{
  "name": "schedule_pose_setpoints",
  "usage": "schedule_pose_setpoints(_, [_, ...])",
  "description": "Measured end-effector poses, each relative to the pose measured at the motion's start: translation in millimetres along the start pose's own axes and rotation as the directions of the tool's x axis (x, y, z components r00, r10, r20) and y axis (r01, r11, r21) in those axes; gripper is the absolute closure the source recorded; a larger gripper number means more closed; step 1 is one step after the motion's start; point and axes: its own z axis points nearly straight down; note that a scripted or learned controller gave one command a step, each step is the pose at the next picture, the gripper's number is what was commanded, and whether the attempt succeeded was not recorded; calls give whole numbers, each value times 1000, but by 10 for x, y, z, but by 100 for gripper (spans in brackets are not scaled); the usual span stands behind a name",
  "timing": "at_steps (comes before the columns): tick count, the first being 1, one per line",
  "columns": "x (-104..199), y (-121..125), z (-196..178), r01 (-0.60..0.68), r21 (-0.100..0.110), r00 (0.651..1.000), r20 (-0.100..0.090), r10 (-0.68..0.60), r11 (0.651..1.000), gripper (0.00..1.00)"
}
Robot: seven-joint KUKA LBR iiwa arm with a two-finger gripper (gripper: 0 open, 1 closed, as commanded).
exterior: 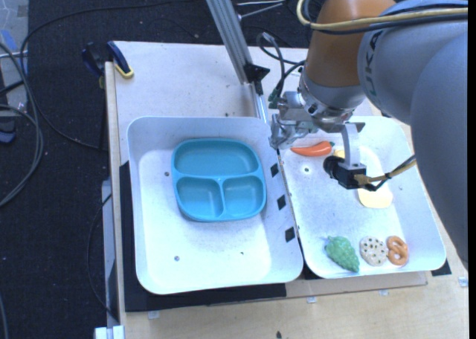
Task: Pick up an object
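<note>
Reaching in from the right, the grey arm hangs its gripper low over the right bin, just beside an orange carrot-like piece at the bin's far left corner. Whether the claw is spread or pressed together, I cannot tell. It looks like the approach step; next it must settle squarely over the piece and close.

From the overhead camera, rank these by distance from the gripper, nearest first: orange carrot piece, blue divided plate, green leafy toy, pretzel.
From the gripper:
1. Orange carrot piece, right beside it in the right bin.
2. Blue divided plate, left bin.
3. Green leafy toy, right bin's near edge.
4. Pretzel, near right corner.
</note>
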Motion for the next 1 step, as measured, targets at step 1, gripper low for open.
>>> schedule_pose_setpoints(1, [472,187,62,-1,-1,1000,1,1,1000,100])
